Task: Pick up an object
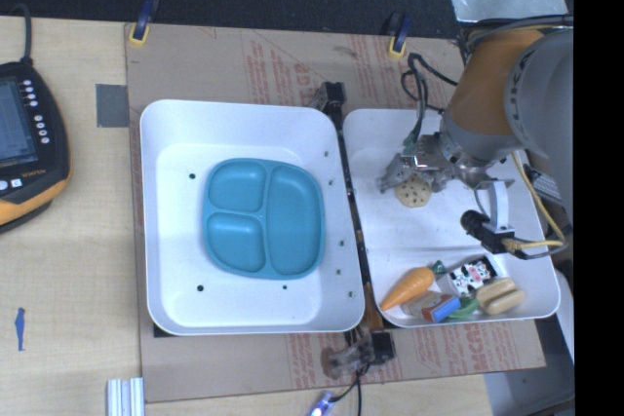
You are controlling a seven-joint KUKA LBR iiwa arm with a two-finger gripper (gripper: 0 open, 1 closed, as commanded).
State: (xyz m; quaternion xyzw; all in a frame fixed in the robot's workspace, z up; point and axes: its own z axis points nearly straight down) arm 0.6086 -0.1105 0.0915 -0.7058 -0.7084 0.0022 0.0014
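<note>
- White bins sit side by side on the table [88, 239]; the left bin [166, 307] carries a blue divided plate [263, 215] at its middle.
- Over in the right bin [375, 136], the grey arm [507, 102] with its orange band is reaching in from the right, and the claw [413, 172] is down low near the bin's upper half.
- Right at the claw's tips lies a round tan cookie [413, 193] with dark specks, touching or just under the metal; whether the claw is spread or closed on it, I cannot tell from this angle.
- Well apart from the claw, along the right bin's near edge, a cluster is piled up: an orange carrot [408, 286], a small white printed box [470, 275], a tan bread roll [495, 296] and a blue piece [445, 309].
- Off to the far left of the table rests a black and orange pendant [24, 146].
</note>
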